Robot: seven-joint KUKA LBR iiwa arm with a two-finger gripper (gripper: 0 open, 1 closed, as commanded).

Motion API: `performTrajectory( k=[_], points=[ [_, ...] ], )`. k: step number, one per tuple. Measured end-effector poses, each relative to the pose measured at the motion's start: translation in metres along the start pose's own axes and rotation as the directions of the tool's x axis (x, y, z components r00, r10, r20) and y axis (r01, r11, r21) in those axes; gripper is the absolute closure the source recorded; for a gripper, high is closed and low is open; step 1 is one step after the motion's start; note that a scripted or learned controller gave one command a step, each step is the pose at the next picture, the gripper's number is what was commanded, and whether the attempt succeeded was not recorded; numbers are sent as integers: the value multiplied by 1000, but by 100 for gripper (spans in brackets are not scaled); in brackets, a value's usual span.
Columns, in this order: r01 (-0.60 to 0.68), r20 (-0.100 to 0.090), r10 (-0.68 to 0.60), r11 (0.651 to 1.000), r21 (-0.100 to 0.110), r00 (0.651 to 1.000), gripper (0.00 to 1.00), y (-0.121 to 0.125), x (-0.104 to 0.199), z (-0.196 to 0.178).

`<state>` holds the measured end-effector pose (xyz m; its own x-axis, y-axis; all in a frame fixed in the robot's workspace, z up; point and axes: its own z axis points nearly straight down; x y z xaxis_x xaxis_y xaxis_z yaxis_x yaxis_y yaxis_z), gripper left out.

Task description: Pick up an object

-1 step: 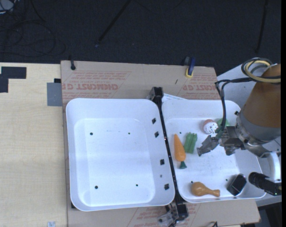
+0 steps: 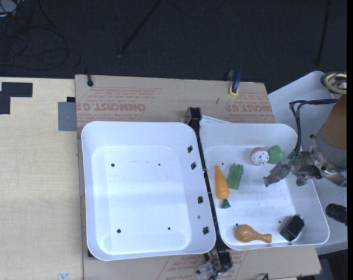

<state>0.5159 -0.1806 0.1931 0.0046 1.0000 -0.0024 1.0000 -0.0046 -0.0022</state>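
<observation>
My gripper [image 2: 284,178] hangs over the right side of the right bin [image 2: 307,238], reaching in from the right. Its two grey fingers are spread open, with only bare bin floor between them. Just up and left of it lie a white speckled ball [image 2: 259,156] and a green round piece [image 2: 276,154]. An orange carrot [image 2: 222,184] and a green ridged block [image 2: 235,176] lie side by side near the bin's left wall. A yellow-orange gourd-shaped toy [image 2: 251,233] and a small black object [image 2: 292,227] rest near the front wall.
The left bin [image 2: 94,156] sits beside the right one, joined by a black clip strip [image 2: 202,174]. Both stand on cardboard [image 2: 164,101] on a wooden bench. Cables run by the arm at the right.
</observation>
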Motion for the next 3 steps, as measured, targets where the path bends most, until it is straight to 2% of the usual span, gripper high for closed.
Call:
performTrajectory(
  k=[1, 2, 3],
  points=[
    [6, -2, -6, 1000, -1, 1000, 0, 58, -32, 40],
    [0, -4, 0, 1000, 1, 1000, 100, 55, -33, 27],
    [12, -3, -12, 1000, -1, 1000, 100, 68, 55, 7]
  ],
)
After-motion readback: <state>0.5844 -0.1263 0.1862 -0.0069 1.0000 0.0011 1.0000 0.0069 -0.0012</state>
